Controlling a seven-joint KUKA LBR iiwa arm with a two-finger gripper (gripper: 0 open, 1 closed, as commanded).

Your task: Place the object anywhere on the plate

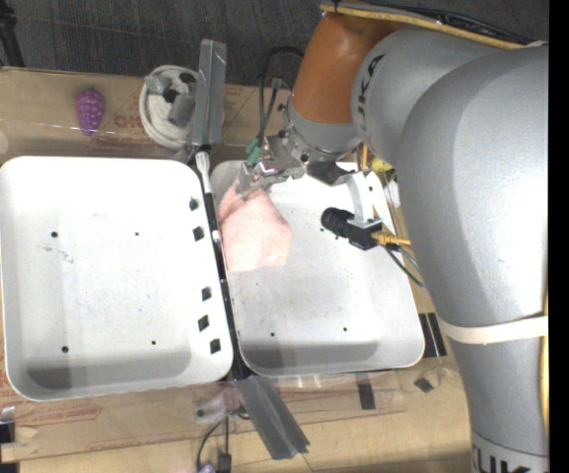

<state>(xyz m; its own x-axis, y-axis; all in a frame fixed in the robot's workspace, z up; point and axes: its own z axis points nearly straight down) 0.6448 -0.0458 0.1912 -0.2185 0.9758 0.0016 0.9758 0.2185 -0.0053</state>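
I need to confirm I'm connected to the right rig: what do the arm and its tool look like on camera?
The arm is bulky, rounded and light grey, with an orange band above the wrist and dark KUKA lettering partly visible beside it. A pale strap wraps its lower section. The tool is small, metallic grey with a green spot. Dark cables loop by the wrist, and a black fitting sits on a white bracket beside it.

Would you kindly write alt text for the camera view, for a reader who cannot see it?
A grey arm reaches from the right, its pincer at the top edge of a pink plate lying in the right white bin. The left white bin sits beside it; a purple object rests on the bench behind.
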